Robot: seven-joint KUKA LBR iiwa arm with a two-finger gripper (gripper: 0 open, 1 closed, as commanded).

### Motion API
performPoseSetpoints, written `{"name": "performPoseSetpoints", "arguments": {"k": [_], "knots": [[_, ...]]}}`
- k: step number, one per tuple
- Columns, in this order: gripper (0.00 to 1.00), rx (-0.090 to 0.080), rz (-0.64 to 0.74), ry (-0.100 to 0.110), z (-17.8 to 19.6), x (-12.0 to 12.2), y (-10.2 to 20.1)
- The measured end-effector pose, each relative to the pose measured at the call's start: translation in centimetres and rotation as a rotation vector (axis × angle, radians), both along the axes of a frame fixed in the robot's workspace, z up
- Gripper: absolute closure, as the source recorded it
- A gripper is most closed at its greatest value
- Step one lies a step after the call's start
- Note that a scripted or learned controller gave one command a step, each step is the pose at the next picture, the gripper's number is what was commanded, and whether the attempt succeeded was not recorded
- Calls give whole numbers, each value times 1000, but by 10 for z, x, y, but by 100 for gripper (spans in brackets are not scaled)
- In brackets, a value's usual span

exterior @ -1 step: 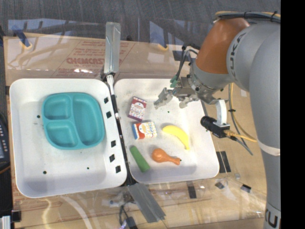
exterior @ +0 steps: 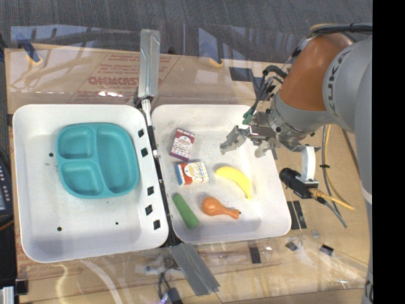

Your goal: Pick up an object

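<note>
In the right bin (exterior: pixel 266 223) lie a yellow banana (exterior: pixel 235 179), an orange pear-shaped toy (exterior: pixel 219 208), a green cucumber (exterior: pixel 185 209), a small white and red carton (exterior: pixel 192 173) and a purple and white box (exterior: pixel 182 145). My gripper (exterior: pixel 243 140) hangs over the bin's upper right part, above and slightly right of the banana. Its fingers are spread apart, open, with nothing between them.
The left bin (exterior: pixel 38 233) holds a teal divided plate (exterior: pixel 97 159). A raised divider (exterior: pixel 152 170) separates the two bins. Brown cardboard (exterior: pixel 95 75) lies behind them. Bare white floor shows in the right bin's upper middle.
</note>
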State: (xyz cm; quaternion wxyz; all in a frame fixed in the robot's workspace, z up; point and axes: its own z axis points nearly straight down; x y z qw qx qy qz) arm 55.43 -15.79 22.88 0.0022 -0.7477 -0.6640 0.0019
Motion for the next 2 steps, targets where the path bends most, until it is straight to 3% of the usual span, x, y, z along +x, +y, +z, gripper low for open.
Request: {"name": "performPoseSetpoints", "arguments": {"k": [1,2], "knots": [[0,-2,72,-7,-136,-23,-35],[0,1,105,-2,-138,-37,39]]}}
